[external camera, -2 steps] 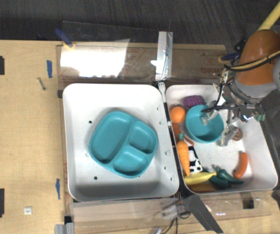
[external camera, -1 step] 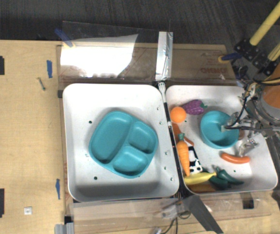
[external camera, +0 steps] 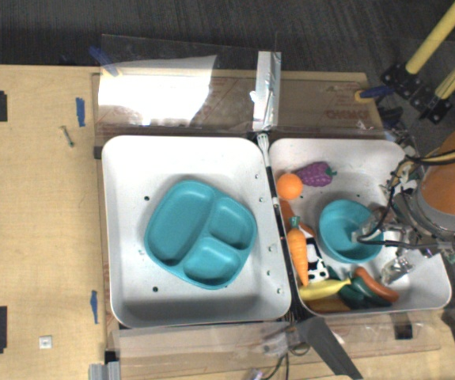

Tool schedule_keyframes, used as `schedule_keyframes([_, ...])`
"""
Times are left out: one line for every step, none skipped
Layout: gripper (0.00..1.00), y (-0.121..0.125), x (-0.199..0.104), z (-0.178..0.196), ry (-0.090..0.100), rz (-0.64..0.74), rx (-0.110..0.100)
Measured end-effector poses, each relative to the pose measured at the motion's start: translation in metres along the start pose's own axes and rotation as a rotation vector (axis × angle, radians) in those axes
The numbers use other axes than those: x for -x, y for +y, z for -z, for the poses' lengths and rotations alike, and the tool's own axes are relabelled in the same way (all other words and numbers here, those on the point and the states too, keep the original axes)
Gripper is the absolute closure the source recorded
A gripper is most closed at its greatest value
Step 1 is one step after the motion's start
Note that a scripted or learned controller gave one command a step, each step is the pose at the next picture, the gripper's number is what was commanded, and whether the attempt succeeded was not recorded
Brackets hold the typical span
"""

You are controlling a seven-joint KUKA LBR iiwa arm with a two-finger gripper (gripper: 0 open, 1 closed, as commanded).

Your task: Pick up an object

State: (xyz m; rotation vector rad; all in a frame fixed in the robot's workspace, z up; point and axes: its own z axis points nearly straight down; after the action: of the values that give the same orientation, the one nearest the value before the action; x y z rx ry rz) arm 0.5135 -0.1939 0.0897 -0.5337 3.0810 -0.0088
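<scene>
- The arm (external camera: 447, 182) comes in at the right edge of the frame, its orange band showing above the wrist, and hangs over the right bin (external camera: 346, 150).
- The gripper (external camera: 381, 236) sits low in the middle right of the frame, amid wires, at the right rim of a teal bowl (external camera: 344, 229); I cannot tell whether it is spread or pressed together, nor whether it touches the bowl.
- The bowl lies in the middle of the right bin, just left of the gripper.
- Left of the bowl, along the bin's left wall, an orange ball (external camera: 290, 186) sits above a toy carrot (external camera: 297, 253).
- A purple bunch of grapes (external camera: 316, 174) lies near the ball, toward the bin's upper part.
- A black-and-white toy (external camera: 316, 266) lies beside the carrot, below the bowl.
- At the bin's lower edge a yellow banana (external camera: 324, 290) lies next to a dark green piece (external camera: 354, 295) and an orange-red piece (external camera: 376, 286), all close together, below the gripper.
- The left bin (external camera: 124, 212) fills the middle of the frame and bears a teal divided plate (external camera: 202, 233) with three compartments, well apart from the gripper.
</scene>
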Motion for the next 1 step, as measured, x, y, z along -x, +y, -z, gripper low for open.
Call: schedule_keyframes([0.00,-0.0306,-0.0013,0.0053,0.005,0.410,0.008])
